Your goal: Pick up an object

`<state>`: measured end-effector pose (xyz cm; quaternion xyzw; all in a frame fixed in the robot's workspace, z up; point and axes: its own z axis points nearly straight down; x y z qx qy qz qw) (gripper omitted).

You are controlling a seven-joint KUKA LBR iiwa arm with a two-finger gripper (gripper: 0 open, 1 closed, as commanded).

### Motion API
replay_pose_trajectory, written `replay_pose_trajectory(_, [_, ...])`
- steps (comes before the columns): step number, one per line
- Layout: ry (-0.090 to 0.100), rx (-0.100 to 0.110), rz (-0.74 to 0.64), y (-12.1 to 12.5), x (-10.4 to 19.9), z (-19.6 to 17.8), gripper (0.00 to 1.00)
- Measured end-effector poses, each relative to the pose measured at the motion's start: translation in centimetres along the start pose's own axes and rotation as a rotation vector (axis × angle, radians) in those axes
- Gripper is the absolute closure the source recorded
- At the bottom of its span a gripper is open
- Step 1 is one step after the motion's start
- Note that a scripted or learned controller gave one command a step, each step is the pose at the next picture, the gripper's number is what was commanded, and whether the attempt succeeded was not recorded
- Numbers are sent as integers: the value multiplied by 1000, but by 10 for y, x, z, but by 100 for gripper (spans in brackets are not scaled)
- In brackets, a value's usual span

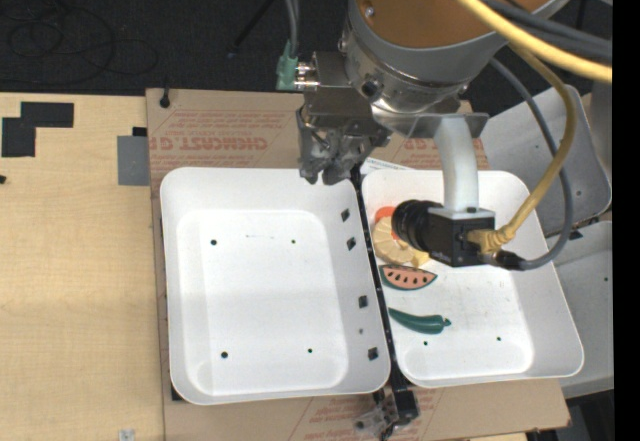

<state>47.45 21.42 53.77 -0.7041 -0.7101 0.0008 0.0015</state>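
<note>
My gripper [335, 161] hangs over the back rim where the two white bins meet, under the grey and orange wrist. The right bin [540, 349] holds a watermelon-slice toy [408, 278], a green chili-shaped toy [420, 321] and a tan and orange round object [388, 237]. That round object is partly hidden behind a black device [440, 231] mounted on the arm. The gripper is up and to the left of these objects and apart from them.
The left bin [190, 229] lies beside the right one, split by a dark divider strip [365, 269]. A yellow cable [535, 199] loops over the right bin. Cardboard and a wooden bench surround the bins.
</note>
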Motion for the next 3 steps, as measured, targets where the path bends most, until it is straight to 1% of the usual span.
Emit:
replay_pose_trajectory(1, [-10, 16, 11, 33, -27, 208, 100])
replay_pose_trajectory(2, [-3, 6, 3, 0, 26, 227, 100])
replay_pose_trajectory(3, [-10, 15, 15, -1, -32, 349, 100])
